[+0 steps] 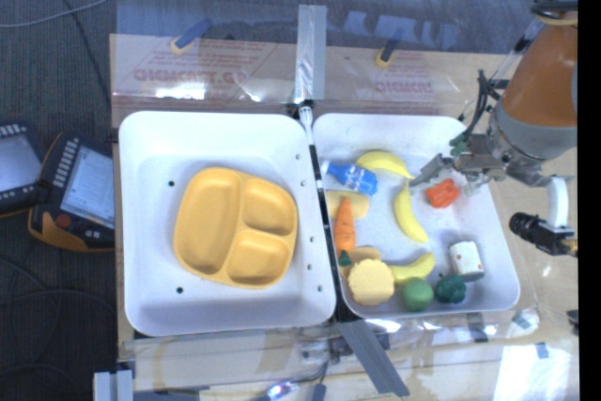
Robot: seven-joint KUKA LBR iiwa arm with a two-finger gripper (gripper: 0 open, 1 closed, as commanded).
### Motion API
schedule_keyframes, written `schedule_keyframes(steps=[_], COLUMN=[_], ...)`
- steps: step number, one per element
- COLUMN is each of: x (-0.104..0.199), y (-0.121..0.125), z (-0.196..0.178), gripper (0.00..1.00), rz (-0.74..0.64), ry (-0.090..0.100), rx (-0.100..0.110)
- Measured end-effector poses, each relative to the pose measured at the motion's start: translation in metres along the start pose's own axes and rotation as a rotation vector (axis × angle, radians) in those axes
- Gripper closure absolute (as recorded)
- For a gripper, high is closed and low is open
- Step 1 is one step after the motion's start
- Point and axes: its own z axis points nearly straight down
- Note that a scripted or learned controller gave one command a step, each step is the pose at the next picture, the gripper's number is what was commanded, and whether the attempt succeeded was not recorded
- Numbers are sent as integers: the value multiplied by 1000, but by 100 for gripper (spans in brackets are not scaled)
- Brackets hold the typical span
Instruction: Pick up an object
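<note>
My gripper (453,177) hangs over the right side of the right bin (488,221), with its fingers spread open. A small red-orange object (442,193) lies just below and between the fingertips, resting on the bin floor and not held. Close by are a yellow banana (408,213), a second banana (383,162), a blue packet (352,177), a carrot (345,223), a white can (465,258), a yellow round piece (370,281), a green ball (418,294) and a dark green item (451,289).
The left bin (150,155) holds a yellow divided plate (237,225). A ridge (317,202) separates the two bins. A handheld pendant (70,192) lies on the floor at the far left. The arm's orange band (549,75) rises at the right.
</note>
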Motion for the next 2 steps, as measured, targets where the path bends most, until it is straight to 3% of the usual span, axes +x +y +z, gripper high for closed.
schedule_keyframes(steps=[1,2], x=[1,2], y=[34,34], z=[126,116], gripper=[0,100], rz=[-68,-67], ry=[-2,0], rx=[-10,-11])
